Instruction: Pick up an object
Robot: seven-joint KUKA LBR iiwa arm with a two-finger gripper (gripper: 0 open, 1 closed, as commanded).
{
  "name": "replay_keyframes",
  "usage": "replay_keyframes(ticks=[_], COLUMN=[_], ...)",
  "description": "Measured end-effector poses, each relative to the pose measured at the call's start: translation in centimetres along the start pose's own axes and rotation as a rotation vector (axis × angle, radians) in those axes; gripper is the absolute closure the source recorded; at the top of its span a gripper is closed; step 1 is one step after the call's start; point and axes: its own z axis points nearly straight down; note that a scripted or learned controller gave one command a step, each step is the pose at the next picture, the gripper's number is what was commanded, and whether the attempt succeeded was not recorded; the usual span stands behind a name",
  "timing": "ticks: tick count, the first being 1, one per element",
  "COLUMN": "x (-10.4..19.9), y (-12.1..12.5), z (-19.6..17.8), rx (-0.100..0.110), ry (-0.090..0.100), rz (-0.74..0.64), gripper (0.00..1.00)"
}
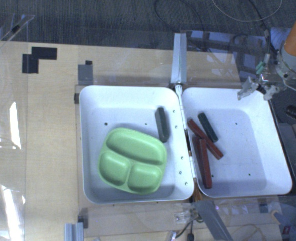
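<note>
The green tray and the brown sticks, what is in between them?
In the camera view, a dark grey bar and the bins' touching white walls lie between the green tray and the brown sticks.

Both white bins (228,187) are seen from one fixed camera, set above them and tilted downward, far enough back that surrounding bench (42,149) is included.

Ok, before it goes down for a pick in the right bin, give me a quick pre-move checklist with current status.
1. Targets present in right bin: ok; two brown bars and a dark bar.
2. Bars separated: not ok; the brown ones cross, the dark bar touches one.
3. Gripper above a target: not ok; it sits at the bin's far rim.
4. Gripper carrying nothing: ok.
5. Finger opening: cannot tell.
</note>
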Motion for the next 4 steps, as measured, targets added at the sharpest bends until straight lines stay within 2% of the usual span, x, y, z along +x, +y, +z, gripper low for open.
replay_keyframes(ticks=[1, 2, 3, 4], x=[6.4, 8.7, 9.0, 11.9], y=[-1.2, -5.4, -5.3, -1.1], z=[10.5, 12.7, 11.7, 3.8], rx=[0.000, -0.030, -0.030, -0.005], ry=[0.001, -0.010, -0.008, 0.000], rz=[-0.013, -0.210, -0.212, -0.184], gripper=[0.00, 0.00, 1.00, 1.00])
